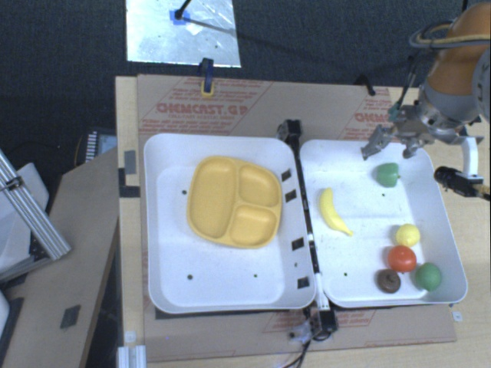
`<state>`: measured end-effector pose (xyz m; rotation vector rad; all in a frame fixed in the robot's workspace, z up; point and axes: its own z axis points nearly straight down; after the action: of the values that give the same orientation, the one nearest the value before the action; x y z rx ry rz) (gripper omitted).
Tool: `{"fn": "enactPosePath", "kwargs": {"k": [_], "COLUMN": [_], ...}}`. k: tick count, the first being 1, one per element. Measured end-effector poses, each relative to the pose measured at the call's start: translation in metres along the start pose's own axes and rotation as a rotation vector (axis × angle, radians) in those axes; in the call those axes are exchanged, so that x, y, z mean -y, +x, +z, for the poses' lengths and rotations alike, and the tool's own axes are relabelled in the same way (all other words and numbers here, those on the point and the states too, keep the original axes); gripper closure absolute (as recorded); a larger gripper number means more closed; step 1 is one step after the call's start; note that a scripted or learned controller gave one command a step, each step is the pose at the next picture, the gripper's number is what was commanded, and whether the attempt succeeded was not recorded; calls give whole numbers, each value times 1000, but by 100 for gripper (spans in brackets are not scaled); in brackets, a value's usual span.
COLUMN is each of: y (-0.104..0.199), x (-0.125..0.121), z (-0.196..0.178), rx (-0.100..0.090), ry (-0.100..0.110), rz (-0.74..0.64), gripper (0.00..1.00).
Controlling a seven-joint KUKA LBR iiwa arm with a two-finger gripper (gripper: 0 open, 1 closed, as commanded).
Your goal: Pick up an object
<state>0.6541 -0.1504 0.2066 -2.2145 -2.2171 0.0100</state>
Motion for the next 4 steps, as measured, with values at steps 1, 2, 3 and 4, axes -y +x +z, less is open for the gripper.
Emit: {"fn": "enactPosePath", "kwargs": {"k": [1, 2, 3, 4], "y": [0, 3, 0, 0], "x": [-3, 4, 6, 5], "z": [-7, 53, 115, 122], "rx": [2, 1, 1, 2], "ry": [-12, -7, -7, -11], "rz": [-2, 0, 1, 0], "gripper": [0, 0, 0, 0]}}
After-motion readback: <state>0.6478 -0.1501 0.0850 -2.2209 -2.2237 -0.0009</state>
